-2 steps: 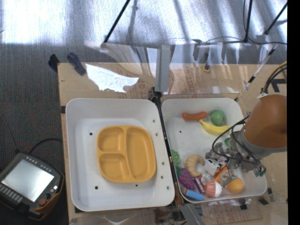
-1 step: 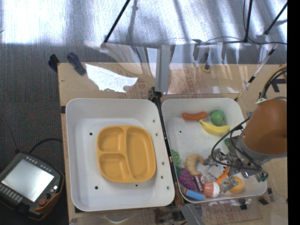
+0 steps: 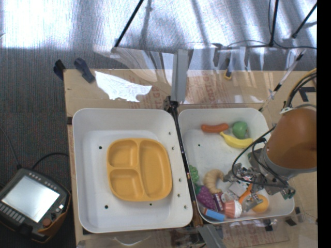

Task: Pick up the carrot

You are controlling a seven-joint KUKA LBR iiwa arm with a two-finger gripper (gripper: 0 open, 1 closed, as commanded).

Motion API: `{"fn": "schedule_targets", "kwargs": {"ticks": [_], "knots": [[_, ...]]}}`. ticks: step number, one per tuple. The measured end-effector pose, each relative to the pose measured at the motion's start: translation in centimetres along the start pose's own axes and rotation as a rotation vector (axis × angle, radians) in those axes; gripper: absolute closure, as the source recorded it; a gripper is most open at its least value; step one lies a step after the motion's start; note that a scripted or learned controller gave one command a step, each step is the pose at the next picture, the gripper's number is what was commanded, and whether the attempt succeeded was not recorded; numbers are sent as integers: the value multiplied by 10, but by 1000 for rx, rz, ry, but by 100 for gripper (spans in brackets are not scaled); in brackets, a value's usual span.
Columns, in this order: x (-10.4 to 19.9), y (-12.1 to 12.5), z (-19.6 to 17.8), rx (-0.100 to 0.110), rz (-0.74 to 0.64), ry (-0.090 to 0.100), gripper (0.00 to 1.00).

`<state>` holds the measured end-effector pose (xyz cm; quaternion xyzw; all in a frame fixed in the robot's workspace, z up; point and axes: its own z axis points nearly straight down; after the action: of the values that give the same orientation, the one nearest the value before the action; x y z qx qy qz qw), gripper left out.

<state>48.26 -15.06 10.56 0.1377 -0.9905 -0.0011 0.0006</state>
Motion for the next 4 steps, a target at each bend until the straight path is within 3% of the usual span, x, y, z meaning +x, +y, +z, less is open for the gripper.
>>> {"fn": "schedule_targets", "kwargs": {"ticks": [1,2,3,4], "knots": [[10,-46,19,0,-113,-2,0],[10,-57,18,1,-148,-4,0],[13,-56,18,0,-328,-2,0],[13,-57,17,-1,-294,-4,0]]}}
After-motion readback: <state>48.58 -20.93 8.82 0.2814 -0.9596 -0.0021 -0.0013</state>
